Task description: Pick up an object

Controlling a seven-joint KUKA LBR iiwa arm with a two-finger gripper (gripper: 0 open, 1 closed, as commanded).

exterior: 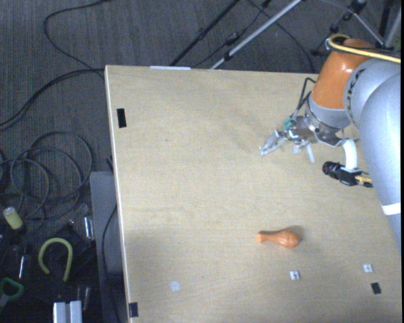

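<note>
my gripper (287,140) hung open and empty, well apart from the orange object (280,237); centring above its thicker end seemed wisest.

Light: even, moderately bright, soft across the tabletop (202,180).
Shadows: darker band along the tabletop's lower left; faint shade under the orange object (280,238).
Glare: pale sheen on the grey arm (380,126).
Sharpness: soft, low resolution; pincer (286,142) blurred, small detail unreadable.
Floor: dim.
</note>
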